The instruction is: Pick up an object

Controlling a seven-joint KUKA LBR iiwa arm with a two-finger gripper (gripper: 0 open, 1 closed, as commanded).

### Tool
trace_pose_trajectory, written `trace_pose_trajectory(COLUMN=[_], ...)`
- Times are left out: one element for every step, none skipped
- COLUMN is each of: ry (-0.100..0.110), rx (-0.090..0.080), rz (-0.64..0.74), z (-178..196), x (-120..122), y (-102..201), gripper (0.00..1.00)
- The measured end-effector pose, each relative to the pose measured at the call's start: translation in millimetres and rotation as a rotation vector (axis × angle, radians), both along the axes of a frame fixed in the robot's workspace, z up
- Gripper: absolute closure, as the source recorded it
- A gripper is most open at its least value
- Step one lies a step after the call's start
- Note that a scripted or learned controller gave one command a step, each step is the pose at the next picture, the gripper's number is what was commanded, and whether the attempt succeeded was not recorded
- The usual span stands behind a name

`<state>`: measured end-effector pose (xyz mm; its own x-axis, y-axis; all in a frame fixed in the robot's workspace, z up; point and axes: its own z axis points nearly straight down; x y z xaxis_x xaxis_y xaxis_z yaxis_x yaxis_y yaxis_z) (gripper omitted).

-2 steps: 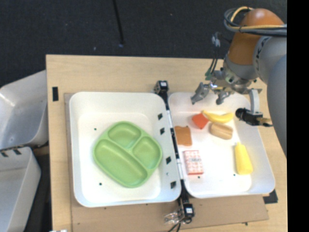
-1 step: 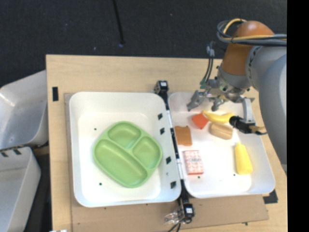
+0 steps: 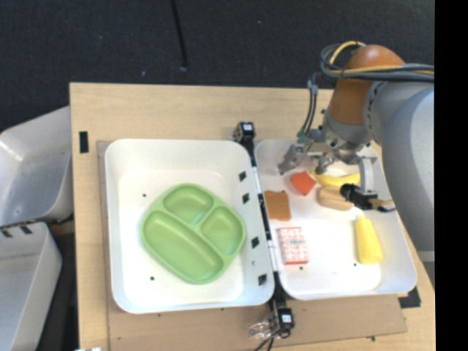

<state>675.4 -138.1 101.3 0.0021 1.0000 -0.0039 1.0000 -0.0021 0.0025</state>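
Overhead slanted view of two white bins on a wooden bench. The left bin (image 3: 117, 196) holds a green divided plate (image 3: 194, 232) near its centre. The right bin (image 3: 395, 269) holds the candidate objects: an orange-red block (image 3: 304, 183) toward 11 o'clock of the bin, a brown flat piece (image 3: 277, 205) at 9 o'clock against the divider, a pink-patterned card (image 3: 291, 245) toward 7 o'clock, a yellow cylinder (image 3: 368, 240) toward 4 o'clock, and a tan rounded piece (image 3: 334, 199) with a yellow curved item (image 3: 338, 177) just behind it, both toward 1 o'clock. The arm's gripper (image 3: 322, 158) sits low over the 12 o'clock end of the right bin, immediately above the orange-red block and the yellow curved item; whether it is spread wide, narrowed, or closed on anything cannot be told, since the wrist and cabling hide its tips. Nothing is visibly held. The likely risks arise from crowding: the block, the yellow curved item and the tan piece lie close together, so a descent here could land on two objects at once, nudge one aside, or pinch an edge and let it slip. The nearby bin wall at 12 o'clock also limits room for the tool.
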Motion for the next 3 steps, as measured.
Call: trace_pose_trajectory(ry=[-0.008, -0.006, -0.003], rx=[-0.002, 0.002, 0.003], rz=[0.000, -0.001, 0.004], z=[15, 78, 126], x=[2, 4, 2], y=[-1, -10, -4], gripper=[1.00, 1.00, 1.00])
